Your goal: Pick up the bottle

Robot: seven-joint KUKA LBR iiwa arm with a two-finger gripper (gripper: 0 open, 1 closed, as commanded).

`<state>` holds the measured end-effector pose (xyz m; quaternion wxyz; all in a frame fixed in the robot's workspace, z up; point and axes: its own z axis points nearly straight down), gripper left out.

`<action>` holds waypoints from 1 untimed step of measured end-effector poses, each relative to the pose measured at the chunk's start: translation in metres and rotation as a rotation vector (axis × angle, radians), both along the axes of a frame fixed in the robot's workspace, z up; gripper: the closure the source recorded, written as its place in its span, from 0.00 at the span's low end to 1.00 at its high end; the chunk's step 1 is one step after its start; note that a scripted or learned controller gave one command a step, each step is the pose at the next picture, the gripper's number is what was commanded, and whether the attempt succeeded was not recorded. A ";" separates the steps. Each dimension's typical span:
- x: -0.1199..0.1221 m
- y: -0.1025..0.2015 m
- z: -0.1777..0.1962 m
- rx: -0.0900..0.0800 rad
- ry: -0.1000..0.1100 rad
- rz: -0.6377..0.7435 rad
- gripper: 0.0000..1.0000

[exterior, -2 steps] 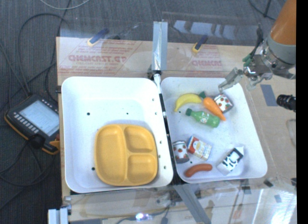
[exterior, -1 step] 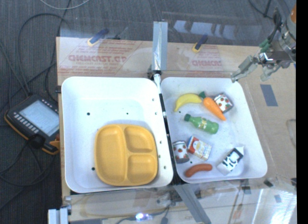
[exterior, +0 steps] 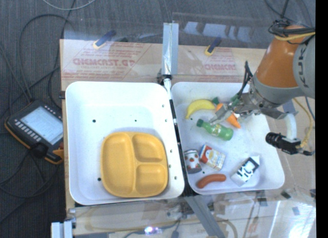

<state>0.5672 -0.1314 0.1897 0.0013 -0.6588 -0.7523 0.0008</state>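
A green bottle (exterior: 216, 129) lies on its side in the middle of the right bin (exterior: 266, 173), its cap pointing left. My gripper (exterior: 231, 110) hangs just above and to the right of the bottle, over an orange carrot (exterior: 229, 119). Nothing of the bottle is between the fingers. The orange-banded arm (exterior: 282, 68) reaches in from the upper right.
A yellow banana (exterior: 200, 107) lies left of the gripper. Near the right bin's front are a small can (exterior: 192, 161), a red and white carton (exterior: 212, 156), a sausage (exterior: 210, 180) and a black and white box (exterior: 246, 170). A yellow divided plate (exterior: 134, 164) sits in the left bin (exterior: 89, 104).
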 end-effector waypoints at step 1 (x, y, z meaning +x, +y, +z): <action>0.043 -0.005 -0.100 -0.005 -0.015 0.116 0.00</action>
